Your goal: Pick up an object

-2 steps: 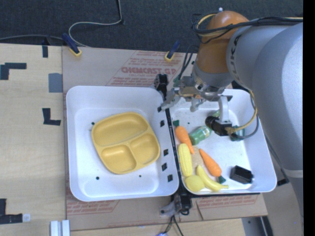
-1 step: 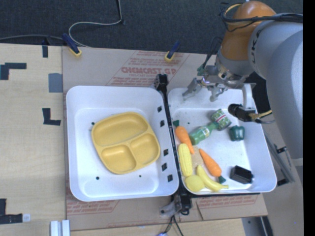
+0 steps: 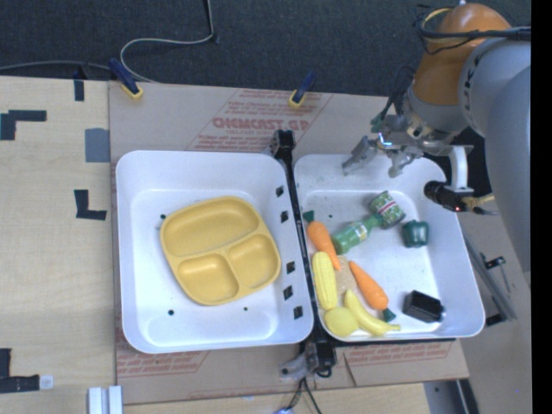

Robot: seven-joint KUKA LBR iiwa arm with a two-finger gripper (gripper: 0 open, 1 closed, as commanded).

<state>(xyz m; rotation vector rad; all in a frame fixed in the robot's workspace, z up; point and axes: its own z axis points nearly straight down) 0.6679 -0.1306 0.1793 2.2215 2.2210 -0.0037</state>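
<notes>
**Tool spread above the far edge of the right bin, nothing between its fingers**

The grey arm (image 3: 492, 93) with its orange band reaches in from the right, and the tool (image 3: 379, 156) hangs over the far rim of the right bin (image 3: 461, 266). Its two fingers (image 3: 357, 157) stand apart — spread wide, with bare white bin floor visible between them. No object sits in the gap.

The things to pick lie lower in the same bin, well apart from the tool. A green bottle (image 3: 354, 233) lies on its side near the middle, and a small green-and-white can (image 3: 387, 208) lies just beside its upper right end. To the right of these sits a dark green pepper-like piece (image 3: 415, 233). Along the left wall, one orange carrot (image 3: 322, 241) lies slantwise, with a yellow corn cob (image 3: 324, 280) just below it. A second carrot (image 3: 368, 285) lies to the right of the corn. At the near edge a yellow banana (image 3: 373, 318) curves beside a rounder yellow fruit (image 3: 340, 321), the two touching or nearly so. A small black block (image 3: 423, 305) rests in the near right corner.

The left bin (image 3: 138, 257) holds a yellow divided plate (image 3: 220, 248) with three compartments — it lies flat, turned at a slant. Both bins sit on a cardboard sheet (image 3: 207, 123) on the desk (image 3: 52, 231).
</notes>
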